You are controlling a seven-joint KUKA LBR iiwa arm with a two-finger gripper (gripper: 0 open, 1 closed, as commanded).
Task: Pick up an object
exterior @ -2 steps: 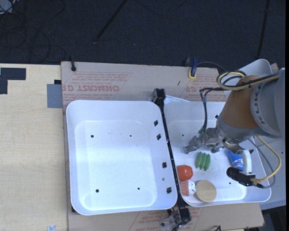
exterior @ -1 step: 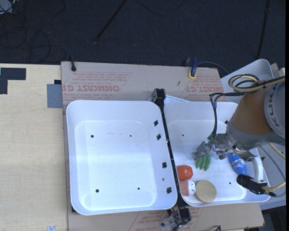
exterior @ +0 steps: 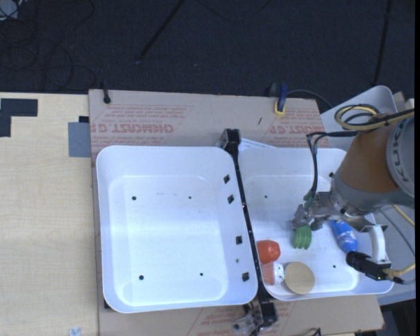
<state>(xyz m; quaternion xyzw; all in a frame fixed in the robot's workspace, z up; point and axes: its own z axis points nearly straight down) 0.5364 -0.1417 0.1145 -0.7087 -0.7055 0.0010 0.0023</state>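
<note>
Bright on my bench, dark beyond it.

Overhead light washes the two white bins (exterior: 168, 222) nearly flat, with only faint shadows along their inner walls. My orange band (exterior: 367, 163) looks soft and slightly blurred. The floor (exterior: 196, 33) behind stays dim and grainy. Focus is modest throughout; small objects under my wrist lack crisp edges.

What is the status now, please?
Claw low in right bin, over green object; grip unclear. Blue object, red object, tan disc nearby.
</note>
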